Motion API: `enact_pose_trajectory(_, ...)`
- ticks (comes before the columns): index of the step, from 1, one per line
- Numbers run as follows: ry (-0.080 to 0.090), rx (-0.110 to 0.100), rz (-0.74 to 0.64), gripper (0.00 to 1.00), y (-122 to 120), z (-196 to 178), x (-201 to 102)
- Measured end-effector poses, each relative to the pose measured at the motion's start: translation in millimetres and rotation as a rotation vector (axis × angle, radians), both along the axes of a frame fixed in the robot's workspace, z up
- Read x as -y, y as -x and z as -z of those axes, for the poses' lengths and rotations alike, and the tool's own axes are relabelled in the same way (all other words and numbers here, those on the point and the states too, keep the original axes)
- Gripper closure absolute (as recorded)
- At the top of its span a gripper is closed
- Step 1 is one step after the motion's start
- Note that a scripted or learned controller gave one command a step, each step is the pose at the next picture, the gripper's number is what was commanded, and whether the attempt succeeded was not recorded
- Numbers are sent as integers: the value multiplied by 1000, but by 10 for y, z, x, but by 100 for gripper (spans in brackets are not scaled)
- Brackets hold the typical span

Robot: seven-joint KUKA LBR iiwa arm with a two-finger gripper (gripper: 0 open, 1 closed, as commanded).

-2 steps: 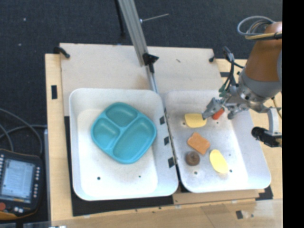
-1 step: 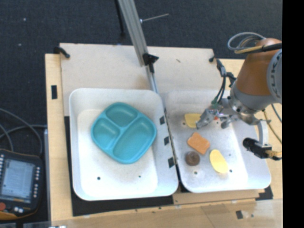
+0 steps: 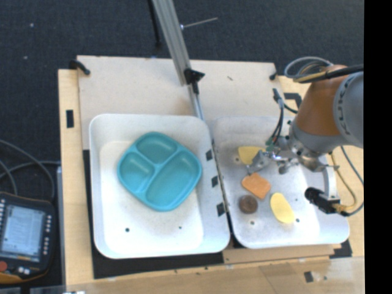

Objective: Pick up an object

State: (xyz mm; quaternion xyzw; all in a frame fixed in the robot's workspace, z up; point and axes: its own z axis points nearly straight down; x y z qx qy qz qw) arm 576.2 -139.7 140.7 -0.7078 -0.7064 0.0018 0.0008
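Grey arm (image 3: 350, 112) with orange band, looping cables, metallic hand (image 3: 267, 158)

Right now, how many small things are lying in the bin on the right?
4. A yellow piece near the top by the gripper, an orange piece in the middle, a brown round piece below it, and a yellow oval lower right. The arm may hide more.

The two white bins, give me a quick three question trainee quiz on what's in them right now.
1. True or false: the blue divided plate lies in the left bin.
2. Which lies nearest the gripper? A) brown round piece B) yellow piece C) yellow oval piece
3. What colour is the piece just above the brown one?

Key: 1 true; 2 B; 3 orange.
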Motion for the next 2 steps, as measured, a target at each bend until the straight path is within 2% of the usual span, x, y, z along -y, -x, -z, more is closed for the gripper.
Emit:
enact_pose_trajectory(1,-1,7,5,100,-19,-136,5)
enact_pose_trajectory(2,1,11,4,100,51,-727,32)
